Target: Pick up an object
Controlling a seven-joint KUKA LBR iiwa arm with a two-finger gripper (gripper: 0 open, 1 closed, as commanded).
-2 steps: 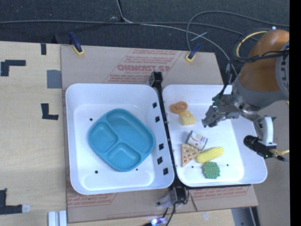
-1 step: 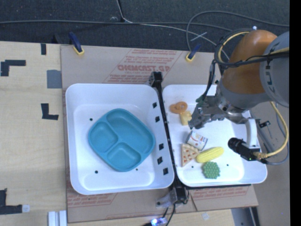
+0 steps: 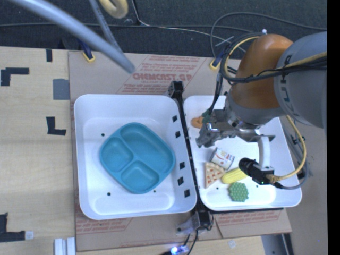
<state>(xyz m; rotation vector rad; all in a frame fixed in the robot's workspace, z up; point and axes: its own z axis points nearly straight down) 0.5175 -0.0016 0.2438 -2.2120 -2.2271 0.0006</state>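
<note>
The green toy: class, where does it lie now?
The green toy lies in the right bin, near its front edge, just below the yellow corn.

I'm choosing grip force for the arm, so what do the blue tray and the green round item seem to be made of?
The blue tray looks like hard moulded plastic: even colour, smooth rounded compartments, a soft sheen. The green round item looks like a plastic or rubber toy food with a bumpy matte surface; which one, the view leaves open.

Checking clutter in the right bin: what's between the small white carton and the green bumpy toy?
In the camera view, a yellow corn toy lies between the white carton and the green bumpy toy. A pizza slice toy sits just left of it.
</note>
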